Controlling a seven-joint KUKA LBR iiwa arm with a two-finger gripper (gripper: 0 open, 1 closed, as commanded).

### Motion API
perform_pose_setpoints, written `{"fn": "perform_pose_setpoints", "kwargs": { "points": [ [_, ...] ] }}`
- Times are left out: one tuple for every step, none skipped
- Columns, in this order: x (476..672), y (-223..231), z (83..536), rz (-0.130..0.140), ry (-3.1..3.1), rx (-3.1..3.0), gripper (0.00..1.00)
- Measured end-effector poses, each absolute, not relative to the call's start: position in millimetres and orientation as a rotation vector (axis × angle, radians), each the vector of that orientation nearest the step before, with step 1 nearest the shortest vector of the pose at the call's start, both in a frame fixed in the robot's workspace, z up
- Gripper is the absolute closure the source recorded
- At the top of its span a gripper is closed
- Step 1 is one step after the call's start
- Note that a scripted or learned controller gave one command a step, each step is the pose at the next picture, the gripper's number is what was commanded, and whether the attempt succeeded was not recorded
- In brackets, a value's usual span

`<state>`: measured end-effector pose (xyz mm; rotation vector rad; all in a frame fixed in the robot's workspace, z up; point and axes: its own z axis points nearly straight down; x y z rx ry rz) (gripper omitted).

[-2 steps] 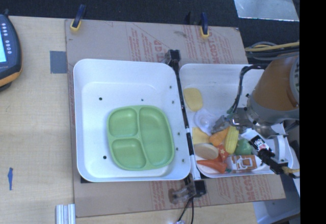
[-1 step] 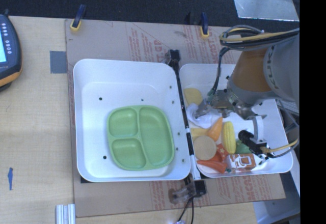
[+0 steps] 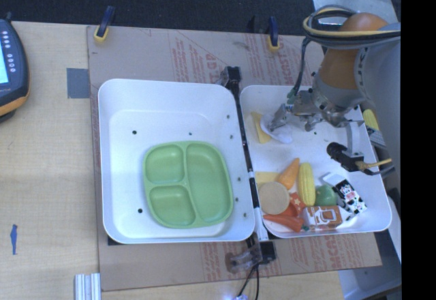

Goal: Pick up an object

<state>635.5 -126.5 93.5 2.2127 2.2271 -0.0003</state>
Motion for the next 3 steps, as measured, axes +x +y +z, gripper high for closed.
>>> {"fn": "perform_pose_setpoints", "kwargs": {
  "points": [
    [552.0, -107.7, 91.2, -0.010, 2.230, 2.225, 0.00],
    [472.7, -120.7, 91.7, -0.005, 2.230, 2.222, 0.00],
    [476.3, -121.4, 101.9, -0.003, 2.231, 2.216, 1.00]
  ]
}}
